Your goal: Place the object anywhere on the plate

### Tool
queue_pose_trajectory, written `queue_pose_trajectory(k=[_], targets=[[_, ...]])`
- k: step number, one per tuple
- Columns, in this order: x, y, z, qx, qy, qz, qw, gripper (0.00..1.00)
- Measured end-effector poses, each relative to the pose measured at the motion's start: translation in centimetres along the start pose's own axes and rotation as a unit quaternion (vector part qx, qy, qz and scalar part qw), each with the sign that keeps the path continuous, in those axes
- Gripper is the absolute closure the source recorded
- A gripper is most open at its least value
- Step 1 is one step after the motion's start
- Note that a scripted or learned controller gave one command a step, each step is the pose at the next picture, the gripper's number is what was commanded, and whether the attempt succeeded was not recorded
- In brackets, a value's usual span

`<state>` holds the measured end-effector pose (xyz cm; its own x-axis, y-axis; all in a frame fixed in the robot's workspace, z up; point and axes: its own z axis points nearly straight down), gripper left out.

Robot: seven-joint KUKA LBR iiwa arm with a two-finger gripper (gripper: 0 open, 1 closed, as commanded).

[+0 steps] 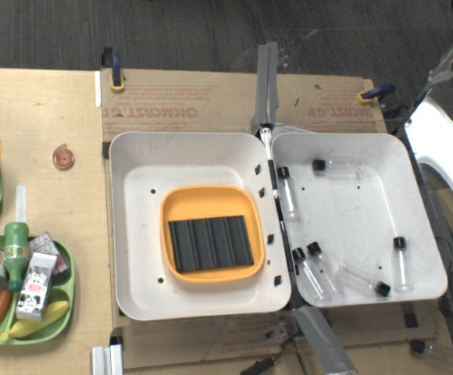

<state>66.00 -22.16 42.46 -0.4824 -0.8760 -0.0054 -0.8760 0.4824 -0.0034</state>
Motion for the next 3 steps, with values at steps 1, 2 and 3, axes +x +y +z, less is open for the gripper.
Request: queue_pose_trajectory(k=[1,2,3], targets=[[0.5,0.9,2.4,-0.002,0.0,-0.221,0.9753,0.0],[0.4,0.9,5.5,-0.003,-0.001,-0.41,0.9123,0.0],[-1.1,0.8,8.9,-0.003,-0.002,-0.554,0.8322,0.0]])
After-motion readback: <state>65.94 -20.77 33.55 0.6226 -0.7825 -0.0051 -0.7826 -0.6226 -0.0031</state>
